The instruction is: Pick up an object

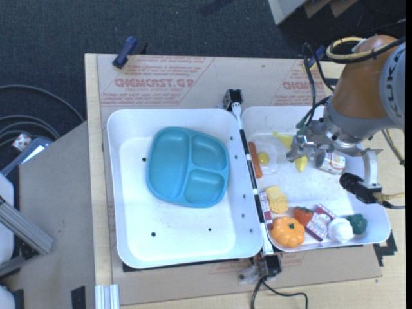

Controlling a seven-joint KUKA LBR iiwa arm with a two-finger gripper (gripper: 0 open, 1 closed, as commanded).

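Toy foods lie scattered in the right bin: a yellow banana-like piece sits just under the gripper, a second yellow piece lies up and to the left of it, and an orange carrot-like stick rests along the bin's left wall. Toward the near edge lie a yellow corn piece, an orange pumpkin, a small red piece, a red and white packet, a white lump and a dark green piece, packed close together. A small white jar with a red label stands beside the wrist. The arm reaches in from the right, and whether the gripper is apart or closed cannot be told. The left bin holds a blue divided plate, lying flat toward its far half.
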